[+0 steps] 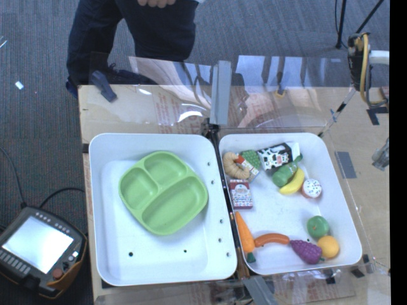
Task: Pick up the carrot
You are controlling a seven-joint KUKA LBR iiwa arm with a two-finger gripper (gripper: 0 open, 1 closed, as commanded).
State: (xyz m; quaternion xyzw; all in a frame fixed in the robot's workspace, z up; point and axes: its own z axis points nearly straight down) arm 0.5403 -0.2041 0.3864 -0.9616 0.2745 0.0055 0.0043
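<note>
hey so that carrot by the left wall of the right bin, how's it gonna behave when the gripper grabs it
The carrot looks like moulded toy plastic, so probably stiff and light. Its tapered, rounded body may slip from the fingers or roll if nudged. It lies against the right bin wall, beside the sausage, so finger room looks tight.

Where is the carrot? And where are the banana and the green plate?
carrot (pixel 244 233), camera view, middle of its orange body.
banana (pixel 294 183), camera view, middle of its yellow curve.
green plate (pixel 191 178), camera view, its right rim.
</note>
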